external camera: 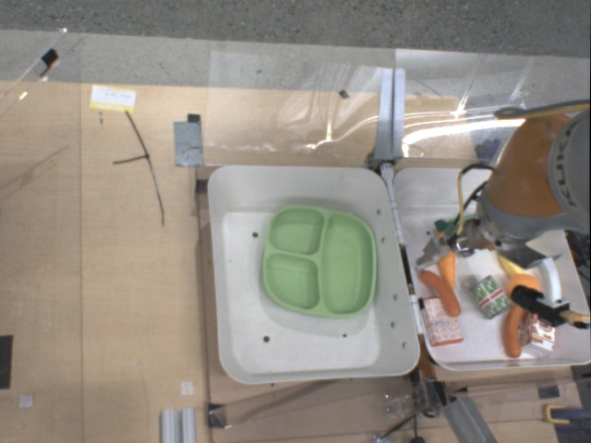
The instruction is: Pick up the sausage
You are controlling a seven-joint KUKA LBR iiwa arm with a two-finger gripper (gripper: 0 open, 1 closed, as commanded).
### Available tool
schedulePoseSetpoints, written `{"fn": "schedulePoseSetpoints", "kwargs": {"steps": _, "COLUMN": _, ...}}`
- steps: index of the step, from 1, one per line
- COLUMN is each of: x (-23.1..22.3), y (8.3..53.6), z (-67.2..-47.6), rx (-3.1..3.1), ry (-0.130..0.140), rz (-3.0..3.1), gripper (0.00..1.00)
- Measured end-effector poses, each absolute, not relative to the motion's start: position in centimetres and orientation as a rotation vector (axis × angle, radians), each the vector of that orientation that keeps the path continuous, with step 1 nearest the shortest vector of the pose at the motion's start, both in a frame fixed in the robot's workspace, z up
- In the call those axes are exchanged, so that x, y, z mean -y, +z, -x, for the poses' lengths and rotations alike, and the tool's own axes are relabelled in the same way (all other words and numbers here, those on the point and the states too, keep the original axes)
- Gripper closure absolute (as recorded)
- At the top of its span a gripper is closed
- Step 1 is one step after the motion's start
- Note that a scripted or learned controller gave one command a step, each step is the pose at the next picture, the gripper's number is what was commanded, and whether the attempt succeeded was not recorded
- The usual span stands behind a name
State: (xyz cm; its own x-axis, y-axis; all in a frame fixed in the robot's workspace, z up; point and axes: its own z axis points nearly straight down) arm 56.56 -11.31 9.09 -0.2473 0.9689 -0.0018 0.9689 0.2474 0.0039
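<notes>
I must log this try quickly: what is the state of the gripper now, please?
Gripper: low in the right bin, just above the sausage; open or shut cannot be told.

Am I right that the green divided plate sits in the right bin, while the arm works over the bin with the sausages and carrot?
Not quite. The camera view shows the green divided plate in the left bin, not the right one. The rest holds: the arm is over the right bin, with the gripper down near a sausage and the carrot.
</notes>
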Motion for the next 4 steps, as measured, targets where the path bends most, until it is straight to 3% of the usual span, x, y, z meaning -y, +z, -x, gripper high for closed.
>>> {"fn": "schedulePoseSetpoints", "kwargs": {"steps": 1, "x": 11.8, "y": 10.9, "z": -48.9, "rx": -2.131, "ry": 0.003, "rz": -2.306, "gripper": 0.00}}
{"fn": "schedulePoseSetpoints", "kwargs": {"steps": 2, "x": 11.9, "y": 12.0, "z": -49.1, "rx": -2.128, "ry": 0.009, "rz": -2.302, "gripper": 1.00}}
{"fn": "schedulePoseSetpoints", "kwargs": {"steps": 3, "x": 11.9, "y": 12.0, "z": -49.1, "rx": -2.128, "ry": 0.009, "rz": -2.302, "gripper": 0.00}}
{"fn": "schedulePoseSetpoints", "kwargs": {"steps": 4, "x": 12.0, "y": 13.2, "z": -49.3, "rx": -2.126, "ry": 0.014, "rz": -2.298, "gripper": 1.00}}
